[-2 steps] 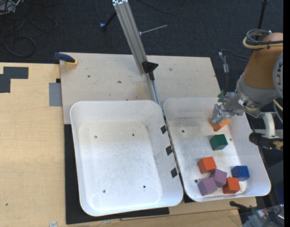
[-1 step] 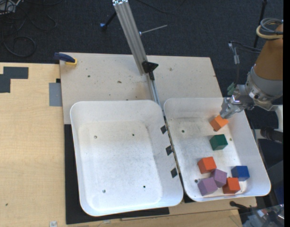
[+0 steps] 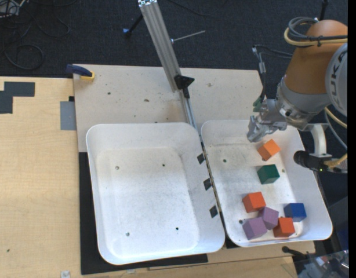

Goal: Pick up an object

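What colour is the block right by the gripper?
Orange: the block beside the gripper, in the right bin, seen in the camera view.

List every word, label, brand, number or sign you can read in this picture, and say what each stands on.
"KU": large dark letters on the grey arm housing at the right edge, cut off there, so the rest cannot be read.
Checkered black-and-white marker on top of the slanted aluminium bar: a pattern, no text.
No lettering is visible on the coloured blocks or the white bins.

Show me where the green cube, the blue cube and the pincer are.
green cube (image 3: 268, 174), camera view, on its top face.
blue cube (image 3: 295, 211), camera view, on its top face.
pincer (image 3: 258, 132), camera view, at its tip, above the right bin's far end.
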